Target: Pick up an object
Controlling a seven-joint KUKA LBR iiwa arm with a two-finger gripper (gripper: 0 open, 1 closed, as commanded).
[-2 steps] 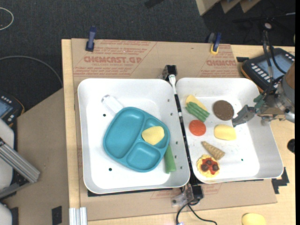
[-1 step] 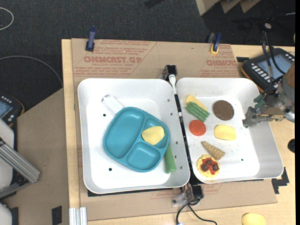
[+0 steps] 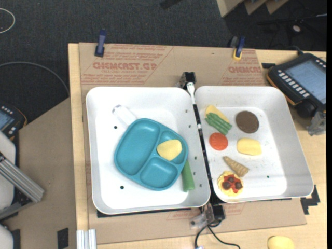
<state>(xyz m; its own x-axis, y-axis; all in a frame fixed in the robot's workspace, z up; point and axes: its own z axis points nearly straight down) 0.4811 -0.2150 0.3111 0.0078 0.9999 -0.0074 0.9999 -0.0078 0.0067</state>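
Camera view looks down on a brown counter (image 3: 155, 61) with two white bins side by side. The left bin (image 3: 99, 139) has a blue tray (image 3: 140, 154) with three parts. A yellow lump (image 3: 169, 149) sits in the tray's top right part. A green stick (image 3: 187, 177) lies just beside the tray, along the bin's right wall. Something clear (image 3: 121, 113) lies near the tray's top left, too faint to name. The right bin (image 3: 291, 154) has six small toy foods, all apart from each other. A corn cob (image 3: 217, 120) is at the top left and a brown disc (image 3: 247, 121) is beside it. Below them are a red disc (image 3: 218, 141) and a yellow bun (image 3: 249, 147). A cone (image 3: 236, 165) lies lower, and a little pie (image 3: 231, 183) with red bits sits near the front wall. A blue clip (image 3: 100, 43) and a yellow clip (image 3: 238, 49) hold the counter's far edge. A black pad (image 3: 301, 79) rests at the far right.
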